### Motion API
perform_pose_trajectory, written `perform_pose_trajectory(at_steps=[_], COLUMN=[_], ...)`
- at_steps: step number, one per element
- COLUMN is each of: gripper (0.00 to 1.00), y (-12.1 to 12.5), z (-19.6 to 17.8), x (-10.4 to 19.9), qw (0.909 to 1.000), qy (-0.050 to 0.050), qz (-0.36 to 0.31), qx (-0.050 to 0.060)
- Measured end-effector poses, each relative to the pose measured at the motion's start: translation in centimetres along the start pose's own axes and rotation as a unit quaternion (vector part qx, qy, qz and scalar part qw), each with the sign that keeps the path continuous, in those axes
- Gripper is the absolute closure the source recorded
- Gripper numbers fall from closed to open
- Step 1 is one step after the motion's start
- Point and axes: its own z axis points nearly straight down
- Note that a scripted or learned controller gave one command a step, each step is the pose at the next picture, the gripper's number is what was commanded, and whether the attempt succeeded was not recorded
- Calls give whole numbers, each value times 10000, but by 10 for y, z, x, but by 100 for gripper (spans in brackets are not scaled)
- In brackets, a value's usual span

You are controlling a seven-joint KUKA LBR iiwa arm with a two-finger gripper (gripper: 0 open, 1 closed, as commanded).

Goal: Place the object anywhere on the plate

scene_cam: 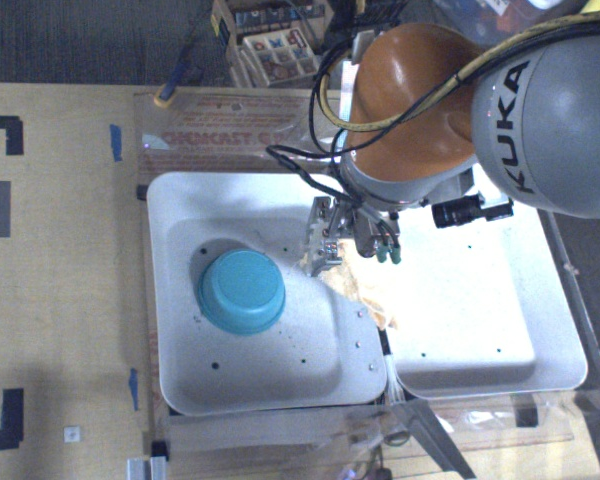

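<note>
A round blue plate [242,290] rests in the left half of the left bin [175,368], looking like an upturned dish. A pale tan, crumpled object [362,290] lies at the left bin's right edge, by the divide between the two bins. My gripper [355,246] hangs under the orange wrist band, just above and slightly left of the tan object. It is roughly a hand's width to the right of the plate. The gripper's own body hides the object's upper edge, and I cannot see anything held in it.
The right bin [500,308] is brightly lit, and the arm's grey body [540,118] looms over its far side. Black cables [310,163] loop down across the left bin's far rim. Boxes and clutter [270,28] stand beyond the bench.
</note>
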Motion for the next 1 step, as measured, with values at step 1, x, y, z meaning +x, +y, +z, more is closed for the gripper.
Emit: perform_pose_trajectory(at_steps=[1], gripper=[100], y=[35], z=[15], x=[34], qw=[10000], qy=[5], qz=[-7], qx=[0])
